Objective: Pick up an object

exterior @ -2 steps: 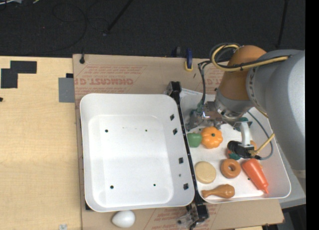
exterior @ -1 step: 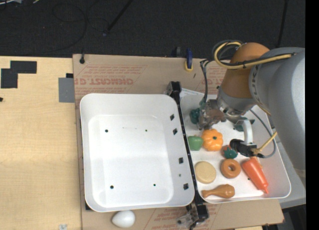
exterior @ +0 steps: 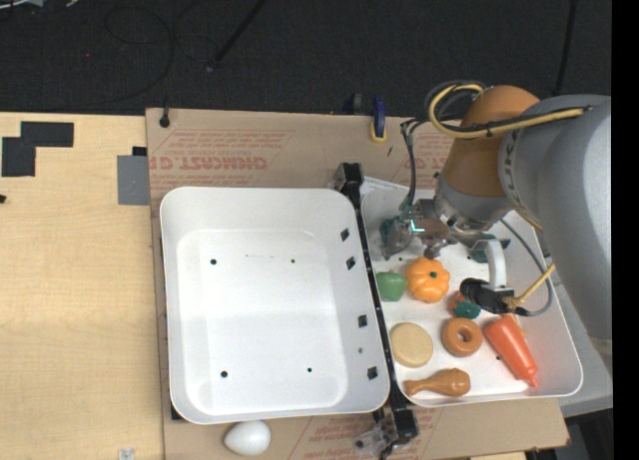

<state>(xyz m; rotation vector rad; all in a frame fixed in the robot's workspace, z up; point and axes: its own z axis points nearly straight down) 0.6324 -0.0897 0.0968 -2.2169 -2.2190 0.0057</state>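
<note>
The grey arm [exterior: 559, 179] reached into the right bin [exterior: 559, 378]. Its fingers [exterior: 431, 240] hung just above the orange pumpkin [exterior: 428, 280], but I could not tell if they were apart or together. Near it lay a carrot [exterior: 513, 346], a donut [exterior: 462, 336] and a drumstick [exterior: 439, 383].

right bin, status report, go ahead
Gripper low over right bin, fingers unclear. Nothing seen held. Orange pumpkin just below it, green piece alongside.

1. The bins [exterior: 190, 248] look like smooth, slightly glossy white plastic
2. The toy pumpkin [exterior: 428, 280] and carrot [exterior: 514, 348] look like shiny orange plastic
3. The bench [exterior: 70, 298] looks like pale matt wood
</note>
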